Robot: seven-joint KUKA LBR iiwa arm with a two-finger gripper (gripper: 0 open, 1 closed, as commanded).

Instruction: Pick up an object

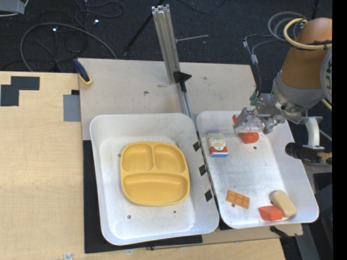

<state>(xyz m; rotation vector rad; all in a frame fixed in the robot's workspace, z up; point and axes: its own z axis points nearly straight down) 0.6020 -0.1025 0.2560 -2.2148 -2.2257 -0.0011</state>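
Note:
My gripper hangs over the upper part of the right bin, directly above a small red object that peeks out beneath it. A small carton with a red, white and blue label stands to its left. Near the bin's front lie an orange waffle-like piece, a red block and a tan bread-like piece. Whether the red object is between the fingers is hidden by the gripper body.
The left bin holds a yellow divided plate. A metal post rises behind the bins. Black clips sit along the divide between the bins. A wooden board lies at far left.

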